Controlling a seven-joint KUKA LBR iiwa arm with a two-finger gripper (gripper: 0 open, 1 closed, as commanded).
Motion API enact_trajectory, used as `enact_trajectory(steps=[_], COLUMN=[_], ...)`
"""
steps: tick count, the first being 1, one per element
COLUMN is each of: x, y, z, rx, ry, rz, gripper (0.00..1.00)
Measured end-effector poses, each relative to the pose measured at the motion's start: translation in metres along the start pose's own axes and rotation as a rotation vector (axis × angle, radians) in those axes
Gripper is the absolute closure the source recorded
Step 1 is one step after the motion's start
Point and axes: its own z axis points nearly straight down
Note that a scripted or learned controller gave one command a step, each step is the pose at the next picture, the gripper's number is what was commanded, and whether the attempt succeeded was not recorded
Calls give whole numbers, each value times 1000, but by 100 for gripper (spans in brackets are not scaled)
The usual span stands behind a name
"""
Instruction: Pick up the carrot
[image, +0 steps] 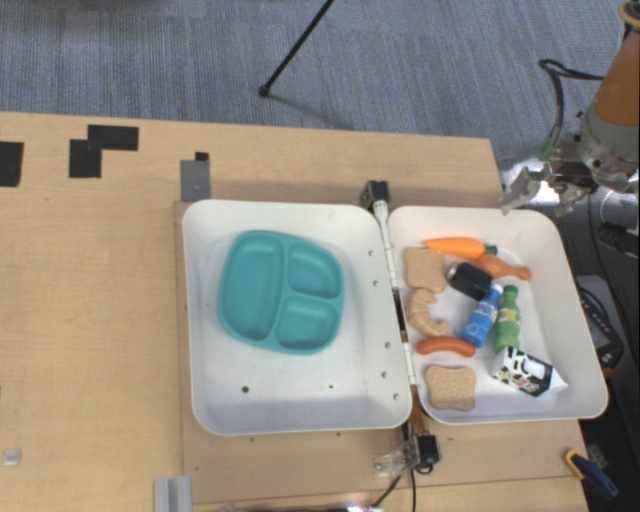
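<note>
Carrot (455, 245) lies flat at the far end of the right bin (575, 330), beside a bread slice (424, 269). Likely a light, rigid, smooth plastic toy, so slippery; best pinched across its thick middle. Gripper (540, 188) sits outside the bin's far corner; its state can't be judged. No legible labels.

My pincer (533, 187) at upper right of frame, above right bin's (575, 300) top rim | carrot (452, 245) lies in that bin's upper part, beside a bread slice (424, 269) and black cylinder (468, 280) | teal divided plate (281, 290) in left bin (205, 300) | both bins on my table (90, 330)
</note>
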Motion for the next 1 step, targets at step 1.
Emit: enact_trajectory(steps=[1], x=[15], y=[-23], z=[144], rx=[-5], ry=[0], rz=[-47], gripper=[0])
